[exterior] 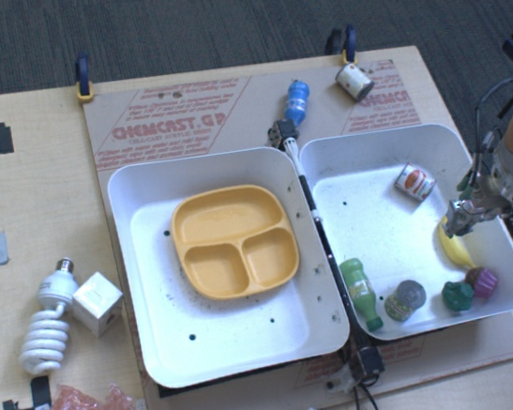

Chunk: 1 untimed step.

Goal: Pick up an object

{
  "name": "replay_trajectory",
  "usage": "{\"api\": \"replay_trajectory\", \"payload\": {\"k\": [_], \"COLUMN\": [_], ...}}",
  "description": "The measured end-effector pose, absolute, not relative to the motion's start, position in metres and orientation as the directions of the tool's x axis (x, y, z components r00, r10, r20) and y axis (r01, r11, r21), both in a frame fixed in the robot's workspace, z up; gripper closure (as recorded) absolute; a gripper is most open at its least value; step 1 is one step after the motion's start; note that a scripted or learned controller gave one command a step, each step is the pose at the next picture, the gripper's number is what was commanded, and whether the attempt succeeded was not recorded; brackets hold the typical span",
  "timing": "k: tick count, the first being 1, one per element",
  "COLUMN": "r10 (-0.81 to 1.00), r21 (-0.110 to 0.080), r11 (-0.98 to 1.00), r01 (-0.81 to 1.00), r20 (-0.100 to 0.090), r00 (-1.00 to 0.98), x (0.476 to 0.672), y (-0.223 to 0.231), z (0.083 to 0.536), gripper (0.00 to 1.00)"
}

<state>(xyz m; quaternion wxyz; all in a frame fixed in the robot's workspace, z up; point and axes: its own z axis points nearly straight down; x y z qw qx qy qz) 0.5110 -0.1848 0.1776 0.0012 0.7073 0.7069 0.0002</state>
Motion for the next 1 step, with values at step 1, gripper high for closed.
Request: {"api": "replay_trajectory", "payload": {"k": [1], "r10": [1.000], "r21": [0.002], "r11": [0.000], "r01": [1.000], "r20": [-0.002], "r00": [0.000], "x": [0.5109], "y": [-0.1848], "z": [0.1776], "gripper": [0.00]}}
